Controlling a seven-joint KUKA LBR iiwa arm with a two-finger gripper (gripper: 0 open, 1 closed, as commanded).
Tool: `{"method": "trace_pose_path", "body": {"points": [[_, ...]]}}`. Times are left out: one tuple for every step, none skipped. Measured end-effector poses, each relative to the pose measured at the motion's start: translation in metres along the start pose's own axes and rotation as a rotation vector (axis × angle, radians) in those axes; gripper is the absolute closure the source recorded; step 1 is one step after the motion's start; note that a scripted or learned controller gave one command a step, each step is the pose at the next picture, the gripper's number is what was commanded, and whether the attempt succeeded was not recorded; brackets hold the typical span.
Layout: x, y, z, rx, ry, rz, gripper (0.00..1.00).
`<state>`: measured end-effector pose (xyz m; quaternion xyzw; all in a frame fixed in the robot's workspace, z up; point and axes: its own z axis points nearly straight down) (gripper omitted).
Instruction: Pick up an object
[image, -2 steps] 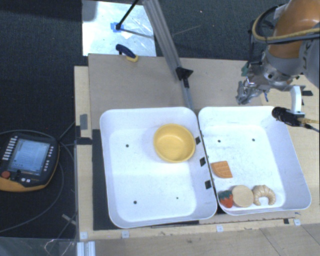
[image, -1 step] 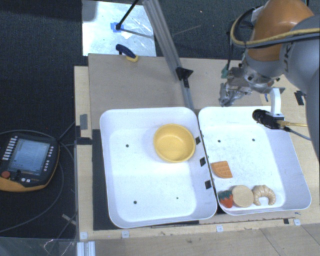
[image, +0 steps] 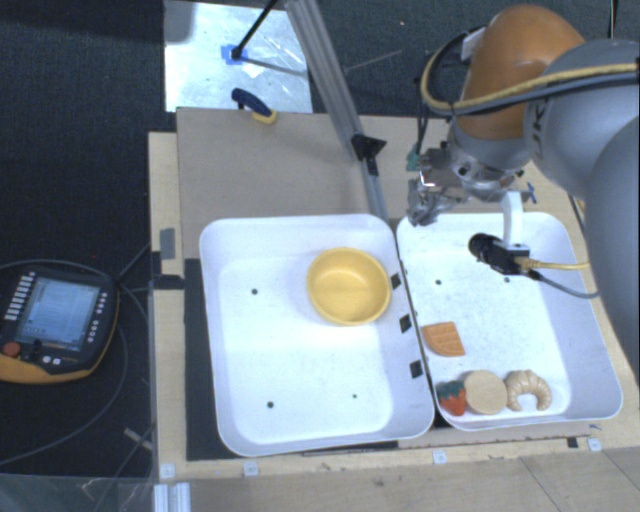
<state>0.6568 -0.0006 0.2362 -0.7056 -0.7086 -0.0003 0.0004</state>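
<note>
The things to pick lie in the two white bins. A yellow bowl (image: 348, 285) sits upright in the left bin (image: 240, 400), toward its upper right part, close to the wall shared with the right bin (image: 590, 350). In the right bin an orange wedge (image: 444, 339) lies near the left wall, about midway down. Below it, along the near wall, three pieces sit in a row: a small red and green piece (image: 453, 396) at the left, touching a round tan disc (image: 485, 392), and just beside that a croissant (image: 529, 389) at the right.

The gripper (image: 424, 208) hangs at the far left corner of the right bin, over the rim where the two bins meet, well apart from the bowl and from the row of food. It is small and dark against the bin edge, and I cannot tell how far the fingers stand apart or whether anything is between them. Above it the orange band (image: 510, 70) rises into the grey arm (image: 590, 120), which comes in from the right. A black part with a yellow cable (image: 560, 268) hangs over the far part of the right bin.

The bins rest on a tan worktop (image: 270, 165). A slanted metal pole (image: 335, 95) crosses the worktop's far side. On the dark floor at the left lies a control pendant (image: 55, 320) with a lit screen
</note>
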Motion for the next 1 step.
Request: {"method": "trace_pose_path", "body": {"points": [[0.059, -0.0195, 0.0059, 0.0, 0.0, -0.001, 1.0]]}}
